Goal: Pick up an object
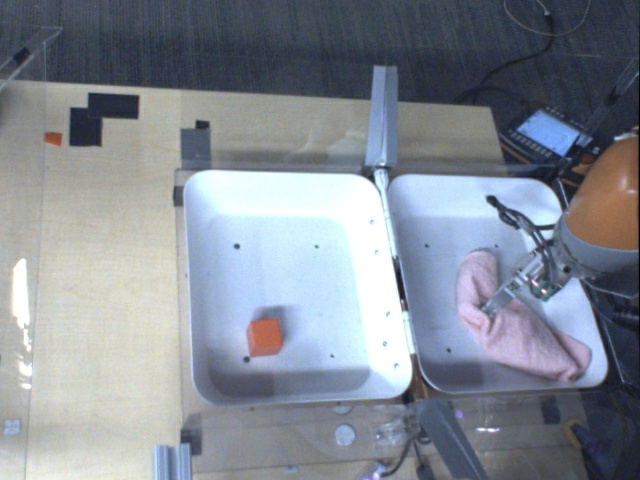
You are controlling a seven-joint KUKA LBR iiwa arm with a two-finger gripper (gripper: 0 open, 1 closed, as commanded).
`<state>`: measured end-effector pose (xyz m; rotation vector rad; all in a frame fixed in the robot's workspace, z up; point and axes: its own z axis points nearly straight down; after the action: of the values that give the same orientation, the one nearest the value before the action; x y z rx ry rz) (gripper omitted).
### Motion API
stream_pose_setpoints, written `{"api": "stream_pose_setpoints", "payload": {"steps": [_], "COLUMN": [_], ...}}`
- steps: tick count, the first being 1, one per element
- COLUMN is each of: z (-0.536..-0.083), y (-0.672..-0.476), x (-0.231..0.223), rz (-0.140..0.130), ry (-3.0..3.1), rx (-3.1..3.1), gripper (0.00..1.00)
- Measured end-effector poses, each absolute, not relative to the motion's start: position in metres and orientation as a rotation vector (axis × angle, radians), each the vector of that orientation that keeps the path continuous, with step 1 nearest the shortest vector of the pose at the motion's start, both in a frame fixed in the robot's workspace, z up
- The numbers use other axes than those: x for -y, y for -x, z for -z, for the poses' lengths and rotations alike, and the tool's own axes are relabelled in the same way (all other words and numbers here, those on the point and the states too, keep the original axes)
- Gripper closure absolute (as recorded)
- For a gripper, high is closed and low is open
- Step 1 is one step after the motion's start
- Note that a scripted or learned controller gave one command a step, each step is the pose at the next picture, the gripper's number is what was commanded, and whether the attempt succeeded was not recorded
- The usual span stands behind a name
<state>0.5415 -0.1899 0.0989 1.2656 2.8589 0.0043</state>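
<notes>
Cloth, pink and crumpled, lies in the right bin, near its front corner. The gripper is low over the cloth, its tip touching the top of the folds. I cannot tell how the tip is set. The cloth lies flat on the bin floor, so the lift is not done yet. An orange block sits in the left bin.

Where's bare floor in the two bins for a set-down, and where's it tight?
Left bin: bare almost throughout; the orange block sits near the front wall, left of middle. Right bin: bare strip along the divider and the back-left corner. Crowded at its right and front, where the pink cloth spreads and the gripper is down at the cloth.
</notes>
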Motion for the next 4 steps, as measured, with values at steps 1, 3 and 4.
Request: {"api": "stream_pose_setpoints", "payload": {"steps": [1, 3, 4], "z": [-0.093, -0.092, -0.105], "y": [-0.529, -0.602, -0.605], "x": [0.146, 0.104, 0.102], "rz": [-0.006, -0.01, -0.017], "ry": [-1.153, -1.275, -1.266], "rx": [-2.898, -2.851, -2.848], "gripper": [0.0, 0.0, 1.0]}}
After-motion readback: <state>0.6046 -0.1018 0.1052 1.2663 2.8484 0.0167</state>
